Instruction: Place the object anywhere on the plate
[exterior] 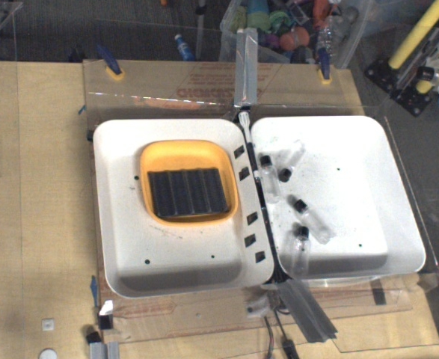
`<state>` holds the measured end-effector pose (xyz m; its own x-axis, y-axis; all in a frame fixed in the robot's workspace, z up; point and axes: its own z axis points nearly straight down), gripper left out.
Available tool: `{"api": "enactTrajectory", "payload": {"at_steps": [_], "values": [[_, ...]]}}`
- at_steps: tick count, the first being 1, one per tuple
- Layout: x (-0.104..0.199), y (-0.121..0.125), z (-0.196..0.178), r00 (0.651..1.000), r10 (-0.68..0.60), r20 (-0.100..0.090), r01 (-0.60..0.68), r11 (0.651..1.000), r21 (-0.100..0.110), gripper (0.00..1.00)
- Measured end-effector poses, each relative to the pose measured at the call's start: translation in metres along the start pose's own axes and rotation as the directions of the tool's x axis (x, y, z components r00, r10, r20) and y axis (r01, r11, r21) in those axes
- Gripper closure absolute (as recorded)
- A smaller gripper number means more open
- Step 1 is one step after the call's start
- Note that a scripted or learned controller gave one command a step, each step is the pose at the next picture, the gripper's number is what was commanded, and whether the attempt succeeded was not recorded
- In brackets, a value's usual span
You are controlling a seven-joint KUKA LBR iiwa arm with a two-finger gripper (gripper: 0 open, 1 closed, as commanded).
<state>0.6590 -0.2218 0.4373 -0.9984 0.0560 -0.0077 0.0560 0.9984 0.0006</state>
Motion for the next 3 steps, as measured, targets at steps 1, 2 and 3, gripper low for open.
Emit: {"api": "enactTrajectory", "payload": {"at_steps": [1, 2, 3], "values": [[-0.005, 0.000, 0.031, 0.915, -0.403, -0.002, 0.403, 0.915, -0.003, 1.00], [-0.009, 0.001, 0.000, 0.758, -0.653, 0.003, 0.653, 0.758, 0.001, 1.00], [-0.009, 0.001, 0.001, 0.466, -0.885, 0.003, 0.885, 0.466, 0.000, 1.00]]}}
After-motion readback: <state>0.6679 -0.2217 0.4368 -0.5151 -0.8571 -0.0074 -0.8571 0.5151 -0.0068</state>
